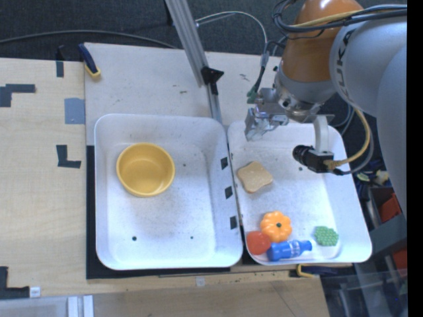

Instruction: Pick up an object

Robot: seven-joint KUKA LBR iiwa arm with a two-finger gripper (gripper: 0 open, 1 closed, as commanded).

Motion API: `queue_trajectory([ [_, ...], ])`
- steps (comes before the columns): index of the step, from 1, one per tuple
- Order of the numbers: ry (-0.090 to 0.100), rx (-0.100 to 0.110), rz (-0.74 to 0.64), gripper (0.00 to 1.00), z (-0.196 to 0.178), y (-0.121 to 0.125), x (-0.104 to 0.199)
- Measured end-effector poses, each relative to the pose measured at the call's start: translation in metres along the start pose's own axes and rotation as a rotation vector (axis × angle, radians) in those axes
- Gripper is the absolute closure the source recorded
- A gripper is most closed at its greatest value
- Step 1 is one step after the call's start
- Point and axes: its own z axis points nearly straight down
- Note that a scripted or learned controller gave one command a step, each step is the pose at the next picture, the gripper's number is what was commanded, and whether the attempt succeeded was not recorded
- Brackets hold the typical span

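My gripper (259, 128) hangs over the far left part of the right bin (344, 197), its fingers pointing down with nothing seen between them. A tan bread slice (254, 176) lies just in front of it on the bin floor, apart from the fingers. At the near edge of this bin sit an orange pumpkin (276, 224), a red piece (258, 242), a blue bottle (288, 249) and a small green piece (325, 235). A yellow bowl (145, 168) stands in the left bin (106, 230).
A slanted metal pole (192, 45) rises behind the bins near the gripper. Cables and a black fitting (310, 157) hang off the wrist over the right bin. The divider between the bins (228, 190) runs close to the bread.
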Motion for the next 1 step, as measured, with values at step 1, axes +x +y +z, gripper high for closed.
queue_trajectory([
  [1,0.000,0.001,0.000,1.00,0.0026,-0.0164,0.0534],
])
